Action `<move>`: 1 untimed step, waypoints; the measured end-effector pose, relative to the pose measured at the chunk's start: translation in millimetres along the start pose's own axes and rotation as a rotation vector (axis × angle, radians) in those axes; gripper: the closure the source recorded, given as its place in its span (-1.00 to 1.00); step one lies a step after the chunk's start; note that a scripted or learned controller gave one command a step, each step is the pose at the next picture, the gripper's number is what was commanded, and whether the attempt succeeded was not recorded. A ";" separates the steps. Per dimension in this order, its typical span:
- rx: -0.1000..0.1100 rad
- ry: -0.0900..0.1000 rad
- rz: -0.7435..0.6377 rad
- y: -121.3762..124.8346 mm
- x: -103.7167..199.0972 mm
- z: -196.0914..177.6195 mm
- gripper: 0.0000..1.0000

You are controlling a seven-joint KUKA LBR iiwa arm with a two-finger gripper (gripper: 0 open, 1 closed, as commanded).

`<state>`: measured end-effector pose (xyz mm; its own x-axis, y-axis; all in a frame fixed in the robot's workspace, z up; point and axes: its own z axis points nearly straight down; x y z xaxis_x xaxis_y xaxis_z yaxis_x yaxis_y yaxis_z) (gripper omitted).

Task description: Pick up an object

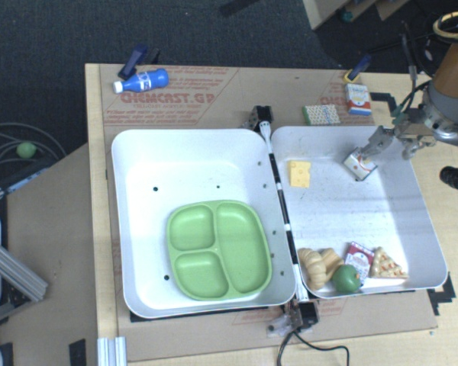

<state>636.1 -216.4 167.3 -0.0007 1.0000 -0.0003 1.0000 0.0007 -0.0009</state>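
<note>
Right bin (pixel 412 204) — gripper (pixel 360 166) hangs above its floor; grip state unclear.

1 fixed camera, high above bench (pixel 214 82), slanted down, 2 bins (pixel 130 204)

Both white bins (pixel 137 204) look like smooth, slightly glossy plastic; the green divided plate (pixel 217 250) is matt plastic; the bench (pixel 214 97) is printed cardboard-like board
</note>
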 end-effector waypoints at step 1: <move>0.002 0.002 0.000 -0.7 12.9 84.2 -1.00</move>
<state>635.3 -203.6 83.1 -0.0007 1.0000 0.0016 1.0000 0.0007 -0.0033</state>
